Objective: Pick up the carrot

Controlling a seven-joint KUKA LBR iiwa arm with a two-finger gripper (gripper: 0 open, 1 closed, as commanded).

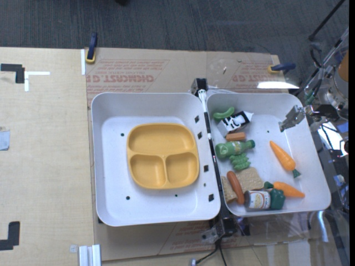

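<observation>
Tool is seen at the upper right of the right bin, above the bin floor and apart from every object; whether it is open or closed cannot be told. One carrot lies bare on the floor near it, slanted, its green stub toward the lower right. A second carrot rests beside a bottle at the front wall. The lone carrot is judged light, rigid and smooth, likely slippery; it is best taken across its thicker middle, square to its length.
</observation>
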